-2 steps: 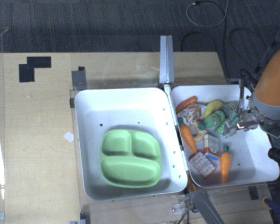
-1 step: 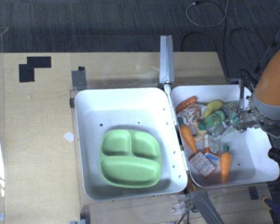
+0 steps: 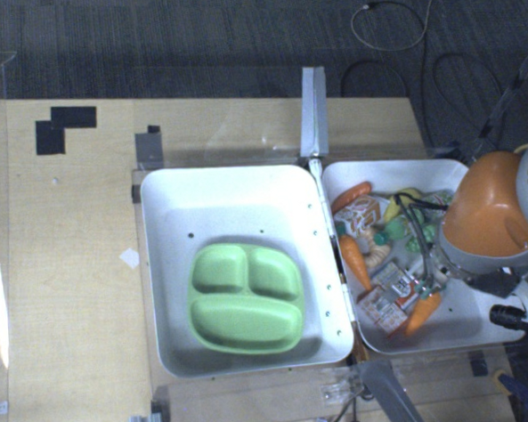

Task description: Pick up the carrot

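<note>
An orange carrot point(image 3: 354, 261) lies along the left wall of the right bin point(image 3: 459, 332), pointing toward the front. A second orange carrot point(image 3: 422, 313) lies near the bin's front, beside a red and white packet point(image 3: 383, 306). My gripper point(image 3: 423, 281) is low in the right bin, just above that second carrot and among the cluttered items. The arm's orange band point(image 3: 485, 210) covers the right part of the bin. No item is visibly lifted.
A reddish sausage point(image 3: 351, 194), a snack packet point(image 3: 362, 216), a yellow piece point(image 3: 393, 208) and green toys point(image 3: 397, 231) crowd the back of the right bin. The left bin point(image 3: 166, 212) holds a green divided plate point(image 3: 247, 296). A metal divider point(image 3: 312, 113) stands between the bins.
</note>
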{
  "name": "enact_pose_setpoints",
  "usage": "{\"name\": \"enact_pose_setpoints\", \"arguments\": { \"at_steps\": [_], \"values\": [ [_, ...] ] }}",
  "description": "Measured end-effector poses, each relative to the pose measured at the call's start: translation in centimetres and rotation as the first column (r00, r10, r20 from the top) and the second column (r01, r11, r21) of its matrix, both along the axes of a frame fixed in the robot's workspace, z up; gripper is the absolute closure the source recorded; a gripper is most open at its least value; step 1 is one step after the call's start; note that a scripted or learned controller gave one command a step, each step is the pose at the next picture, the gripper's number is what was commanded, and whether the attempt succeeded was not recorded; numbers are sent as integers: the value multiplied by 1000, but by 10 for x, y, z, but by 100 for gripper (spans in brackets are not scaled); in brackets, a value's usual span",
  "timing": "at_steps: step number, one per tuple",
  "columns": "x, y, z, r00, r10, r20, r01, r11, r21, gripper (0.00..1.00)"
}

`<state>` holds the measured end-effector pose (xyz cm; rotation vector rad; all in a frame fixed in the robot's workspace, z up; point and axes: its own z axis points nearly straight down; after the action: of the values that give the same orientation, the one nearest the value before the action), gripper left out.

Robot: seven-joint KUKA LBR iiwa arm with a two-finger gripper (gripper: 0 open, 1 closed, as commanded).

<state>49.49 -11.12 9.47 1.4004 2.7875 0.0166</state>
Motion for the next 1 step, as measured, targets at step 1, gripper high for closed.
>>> {"name": "enact_pose_setpoints", "arguments": {
  "at_steps": [1],
  "values": [
    [-6,49,91,912,410,-17,-410,912,-2,0]
  ]
}}
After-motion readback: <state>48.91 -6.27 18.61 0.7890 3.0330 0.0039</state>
